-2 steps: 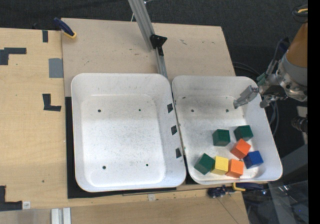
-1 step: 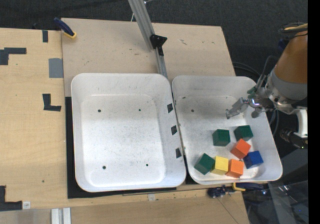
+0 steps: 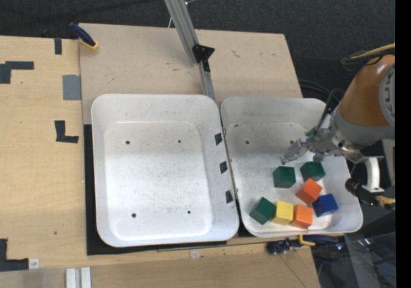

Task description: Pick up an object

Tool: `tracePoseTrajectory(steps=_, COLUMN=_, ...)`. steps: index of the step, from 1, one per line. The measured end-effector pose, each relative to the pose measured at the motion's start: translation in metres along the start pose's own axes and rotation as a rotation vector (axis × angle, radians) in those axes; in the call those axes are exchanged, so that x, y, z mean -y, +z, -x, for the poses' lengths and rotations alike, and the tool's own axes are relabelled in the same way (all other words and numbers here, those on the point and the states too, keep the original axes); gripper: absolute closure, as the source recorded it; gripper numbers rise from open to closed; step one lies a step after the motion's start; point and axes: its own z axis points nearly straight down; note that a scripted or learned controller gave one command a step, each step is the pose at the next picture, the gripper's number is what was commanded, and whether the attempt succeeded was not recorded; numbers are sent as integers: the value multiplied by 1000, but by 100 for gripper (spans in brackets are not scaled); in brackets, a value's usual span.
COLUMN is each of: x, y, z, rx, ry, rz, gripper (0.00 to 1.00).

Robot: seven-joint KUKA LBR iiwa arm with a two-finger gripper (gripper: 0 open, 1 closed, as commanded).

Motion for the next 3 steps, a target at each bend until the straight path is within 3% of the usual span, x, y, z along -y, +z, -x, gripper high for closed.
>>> tracePoseTrajectory(steps=1, x=-1, y=-13, z=-1, rx=-3, ry=-1, rz=1, gripper=100)
tracePoseTrajectory(steps=3, x=-7, y=-120, z=-14, rx=-4, ry=-2, rz=1, gripper=100)
